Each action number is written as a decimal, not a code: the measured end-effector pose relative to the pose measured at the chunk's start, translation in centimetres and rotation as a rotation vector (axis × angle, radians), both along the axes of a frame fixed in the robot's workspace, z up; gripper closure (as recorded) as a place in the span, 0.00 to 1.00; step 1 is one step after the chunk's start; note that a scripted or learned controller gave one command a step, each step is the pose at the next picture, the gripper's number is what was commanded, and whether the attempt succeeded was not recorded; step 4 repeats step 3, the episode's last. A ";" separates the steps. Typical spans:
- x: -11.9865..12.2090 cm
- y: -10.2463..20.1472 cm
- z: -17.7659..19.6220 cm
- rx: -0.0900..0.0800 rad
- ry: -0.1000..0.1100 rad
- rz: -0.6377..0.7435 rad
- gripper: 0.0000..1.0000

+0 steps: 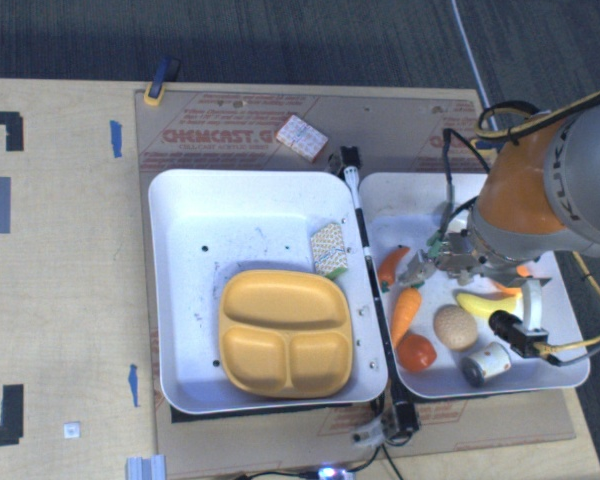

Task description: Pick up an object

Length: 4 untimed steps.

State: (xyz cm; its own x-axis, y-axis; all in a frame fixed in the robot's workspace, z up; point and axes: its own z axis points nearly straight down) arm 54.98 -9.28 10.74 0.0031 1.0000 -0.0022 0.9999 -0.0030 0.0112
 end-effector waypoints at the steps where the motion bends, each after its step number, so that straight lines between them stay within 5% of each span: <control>1: -4.6 0.0 -2.1 0.002 0.006 0.003 0.00; 2: -4.4 -0.1 -1.0 0.001 0.000 0.002 1.00; 3: -7.0 7.8 7.7 0.003 0.010 0.004 1.00; 4: -7.0 7.8 7.7 0.003 0.010 0.004 1.00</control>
